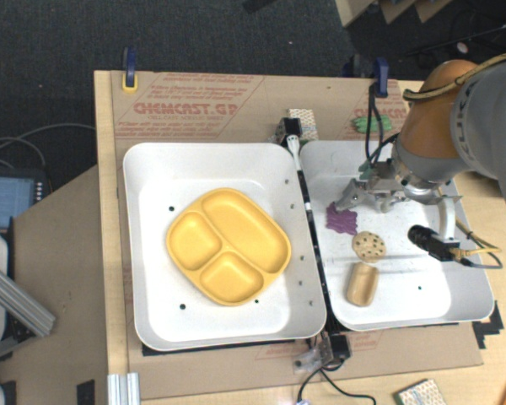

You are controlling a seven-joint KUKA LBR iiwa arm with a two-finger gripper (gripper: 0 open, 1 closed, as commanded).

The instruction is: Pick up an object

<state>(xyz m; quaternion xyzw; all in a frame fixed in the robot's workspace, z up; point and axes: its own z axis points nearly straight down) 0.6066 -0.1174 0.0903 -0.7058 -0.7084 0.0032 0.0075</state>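
Note:
Three small things lie in the right bin (455,298). A purple toy piece (341,219) sits near the bin's left wall. A round tan cookie with dark dots (368,244) lies just right of and below it, and a tan cylinder (363,283) lies nearer the front. My gripper (371,197) hangs low over the back of this bin, just above and to the right of the purple piece. Nothing shows held in it.
The left bin (152,175) holds a yellow divided plate (228,245) with three compartments. The grey arm with its orange band (434,121) reaches in over the right bin's back right corner. Clamps stand along the bench's back edge.

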